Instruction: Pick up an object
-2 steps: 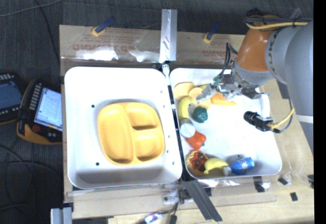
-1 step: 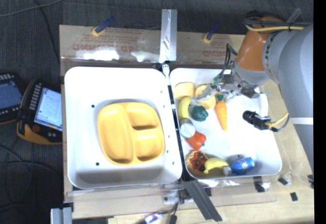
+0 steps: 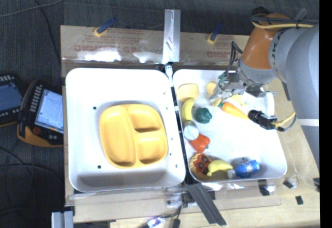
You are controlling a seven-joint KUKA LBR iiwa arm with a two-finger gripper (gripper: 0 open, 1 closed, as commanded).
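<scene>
Camera view gives you the grey arm (image 3: 298, 61) coming in from the right, its orange band above the wrist, with the gripper (image 3: 226, 91) low over the far end of the right bin (image 3: 277, 154). You cannot tell whether it is parted or closed; nothing is visibly gripped. Well to its left, across the divider, the yellow divided tray (image 3: 134, 133) fills the left bin (image 3: 83, 92). Just beside the gripper on its right lies the toy carrot (image 3: 234, 109), the likeliest target; a yellow block (image 3: 188, 90) sits to its left, a green ball (image 3: 203, 114) a little nearer you. Straddle the carrot's narrow width, and close only once it sits between the tips.
</scene>
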